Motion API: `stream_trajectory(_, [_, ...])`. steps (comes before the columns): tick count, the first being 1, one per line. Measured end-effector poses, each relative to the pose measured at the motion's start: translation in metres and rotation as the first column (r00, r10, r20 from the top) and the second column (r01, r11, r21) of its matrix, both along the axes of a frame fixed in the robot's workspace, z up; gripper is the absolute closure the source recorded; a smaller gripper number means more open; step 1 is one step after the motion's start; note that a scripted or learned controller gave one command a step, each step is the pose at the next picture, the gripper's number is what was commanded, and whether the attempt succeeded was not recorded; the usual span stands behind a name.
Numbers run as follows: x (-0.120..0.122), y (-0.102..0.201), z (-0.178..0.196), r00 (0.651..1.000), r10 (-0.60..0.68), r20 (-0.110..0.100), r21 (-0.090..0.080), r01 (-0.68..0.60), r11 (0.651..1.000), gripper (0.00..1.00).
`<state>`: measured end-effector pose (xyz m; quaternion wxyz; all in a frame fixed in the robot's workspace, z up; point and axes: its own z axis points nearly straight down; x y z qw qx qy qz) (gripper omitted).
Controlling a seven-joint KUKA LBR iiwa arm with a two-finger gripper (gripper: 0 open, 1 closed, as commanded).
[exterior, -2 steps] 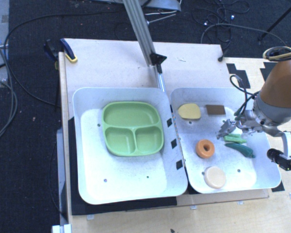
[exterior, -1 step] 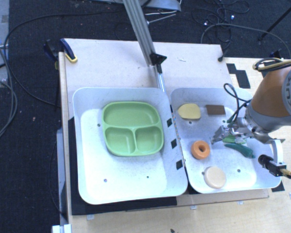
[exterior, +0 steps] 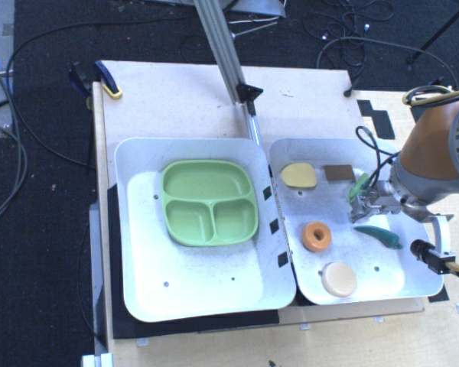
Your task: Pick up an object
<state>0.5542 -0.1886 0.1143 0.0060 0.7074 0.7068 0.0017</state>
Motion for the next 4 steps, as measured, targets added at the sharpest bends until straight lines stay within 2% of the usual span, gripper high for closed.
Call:
stream_trajectory(1, [0.001,0.002,0.063,1.000,0.003,-0.006,0.004,-0.003,1.000,1.00])
stream_trajectory(3, [0.002,0.004,0.143,1.000,0.004,-0.006,0.004,-0.003,1.000,1.00])
stream_trajectory(4, [0.023,0.060,0.146,1.000,0.008,-0.008,0.006,-0.008,1.000,1.00])
